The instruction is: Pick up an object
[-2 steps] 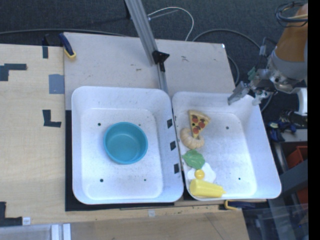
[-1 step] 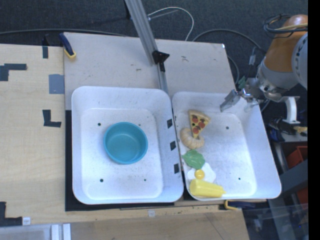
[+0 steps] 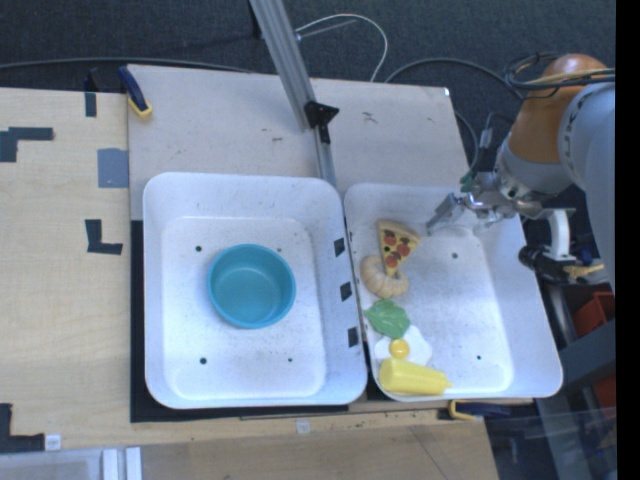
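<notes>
In the right bin (image 3: pixel 500 308) several toy foods lie along the left wall: a pizza slice (image 3: pixel 396 244), a tan croissant (image 3: pixel 383 279), a green leaf (image 3: pixel 388 318), a fried egg (image 3: pixel 403 348) and a yellow piece (image 3: pixel 412 377) at the front. My gripper (image 3: pixel 446 213) hangs over the bin's far edge, to the right of the pizza slice, apart from it. Its fingers (image 3: pixel 438 218) point left and down with nothing seen between them.
The left bin (image 3: pixel 180 298) holds a blue bowl (image 3: pixel 251 285). A grey metal pole (image 3: pixel 290 58) slants from the top down to the gap between the bins. Cables lie on the dark floor behind. The wooden bench (image 3: pixel 60 268) stretches left.
</notes>
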Available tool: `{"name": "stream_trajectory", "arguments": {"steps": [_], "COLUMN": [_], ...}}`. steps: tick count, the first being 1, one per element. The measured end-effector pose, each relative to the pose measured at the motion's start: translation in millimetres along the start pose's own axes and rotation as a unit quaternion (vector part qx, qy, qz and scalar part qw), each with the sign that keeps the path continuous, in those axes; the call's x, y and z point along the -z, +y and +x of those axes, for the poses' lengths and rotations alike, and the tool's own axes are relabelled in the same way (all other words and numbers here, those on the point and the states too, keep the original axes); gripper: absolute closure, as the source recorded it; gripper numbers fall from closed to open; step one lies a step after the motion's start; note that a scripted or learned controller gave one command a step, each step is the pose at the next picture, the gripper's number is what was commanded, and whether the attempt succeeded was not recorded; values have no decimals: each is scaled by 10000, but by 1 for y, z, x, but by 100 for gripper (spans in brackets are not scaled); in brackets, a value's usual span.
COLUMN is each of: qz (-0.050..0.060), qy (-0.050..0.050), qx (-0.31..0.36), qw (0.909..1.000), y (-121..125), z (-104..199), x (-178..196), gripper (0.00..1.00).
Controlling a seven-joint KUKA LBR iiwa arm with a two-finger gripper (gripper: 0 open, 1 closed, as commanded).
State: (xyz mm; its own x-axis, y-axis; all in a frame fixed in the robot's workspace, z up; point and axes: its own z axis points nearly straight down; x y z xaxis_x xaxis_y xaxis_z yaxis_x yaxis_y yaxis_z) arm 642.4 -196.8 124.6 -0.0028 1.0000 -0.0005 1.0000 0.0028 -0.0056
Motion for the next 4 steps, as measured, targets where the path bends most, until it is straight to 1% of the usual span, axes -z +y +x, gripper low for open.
{"name": "stream_trajectory", "arguments": {"steps": [1, 2, 3, 4], "qz": [-21, -42, -50, -55], "qy": [-6, -1, -1, -5], "qx": [8, -10, -3, -5], "qw": [10000, 10000, 10000, 10000], "y": [1, -3, -2, -1], "z": [0, -3, 3, 4], "x": [14, 58, 103, 157], "gripper": [100, 100, 100, 100]}}
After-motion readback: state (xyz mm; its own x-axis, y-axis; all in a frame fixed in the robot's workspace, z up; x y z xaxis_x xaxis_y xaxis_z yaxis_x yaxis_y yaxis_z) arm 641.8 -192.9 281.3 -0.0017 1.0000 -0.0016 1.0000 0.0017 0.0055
